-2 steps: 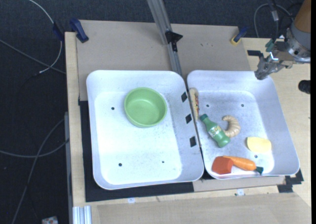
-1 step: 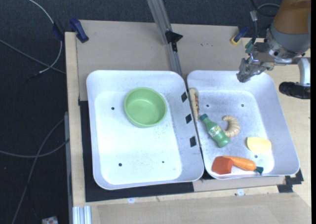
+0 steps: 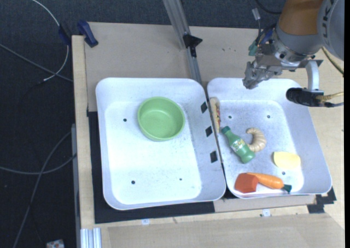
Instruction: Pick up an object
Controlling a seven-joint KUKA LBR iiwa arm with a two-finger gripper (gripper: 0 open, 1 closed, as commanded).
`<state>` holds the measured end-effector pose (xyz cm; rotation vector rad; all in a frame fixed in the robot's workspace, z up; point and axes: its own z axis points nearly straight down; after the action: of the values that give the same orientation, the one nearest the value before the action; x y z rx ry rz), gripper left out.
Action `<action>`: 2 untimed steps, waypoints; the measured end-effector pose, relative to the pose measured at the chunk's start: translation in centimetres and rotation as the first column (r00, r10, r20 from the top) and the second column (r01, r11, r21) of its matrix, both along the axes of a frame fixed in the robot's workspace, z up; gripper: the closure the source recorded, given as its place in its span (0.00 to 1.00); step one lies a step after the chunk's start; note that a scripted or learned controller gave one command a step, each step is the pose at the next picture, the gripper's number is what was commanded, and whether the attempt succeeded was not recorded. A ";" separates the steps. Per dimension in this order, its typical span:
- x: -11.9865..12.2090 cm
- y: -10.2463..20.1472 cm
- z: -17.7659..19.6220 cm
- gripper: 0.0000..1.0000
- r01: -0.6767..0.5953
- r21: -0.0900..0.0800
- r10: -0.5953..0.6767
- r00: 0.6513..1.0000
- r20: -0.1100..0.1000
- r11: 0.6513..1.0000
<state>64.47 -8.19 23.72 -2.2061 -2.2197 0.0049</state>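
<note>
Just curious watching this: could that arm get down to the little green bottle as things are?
Probably yes. The small green plastic bottle lies uncovered in the right white bin, though a curved beige piece touches it. The pincer hangs above that bin's far edge.

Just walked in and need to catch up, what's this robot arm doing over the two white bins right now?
The grey and orange arm reaches in from the right, its claw hovering over the far edge of the right bin, with nothing visibly held. In that bin lie a green bottle, a curved tan piece, a yellow piece, a carrot and a red block. The left bin holds a green bowl.
</note>
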 end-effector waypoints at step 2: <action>-1.0 11.9 -0.4 1.00 -0.001 0.000 0.001 1.000 -0.004 1.000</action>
<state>63.43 3.75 23.31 -2.2027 -2.2190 0.0103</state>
